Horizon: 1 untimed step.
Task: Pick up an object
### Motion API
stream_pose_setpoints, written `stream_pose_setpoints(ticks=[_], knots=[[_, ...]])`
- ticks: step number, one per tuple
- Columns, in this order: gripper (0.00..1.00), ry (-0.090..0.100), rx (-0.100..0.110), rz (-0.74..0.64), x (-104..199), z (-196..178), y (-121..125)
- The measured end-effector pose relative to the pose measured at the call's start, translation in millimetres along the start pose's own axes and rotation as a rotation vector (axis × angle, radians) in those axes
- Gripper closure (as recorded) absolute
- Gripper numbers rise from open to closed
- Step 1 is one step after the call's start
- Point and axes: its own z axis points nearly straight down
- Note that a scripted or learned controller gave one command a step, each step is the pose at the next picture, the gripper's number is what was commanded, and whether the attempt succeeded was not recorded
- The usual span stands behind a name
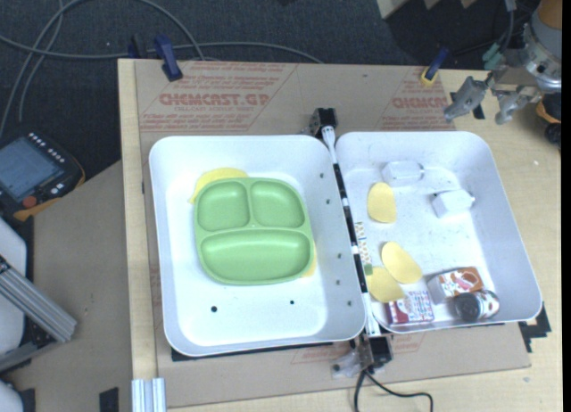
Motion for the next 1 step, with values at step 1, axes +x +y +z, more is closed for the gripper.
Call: stream_pose_setpoints(ticks=[1], knots=[[0.00,0.001,0.001,-0.001,52.4,112.3,-23.1]])
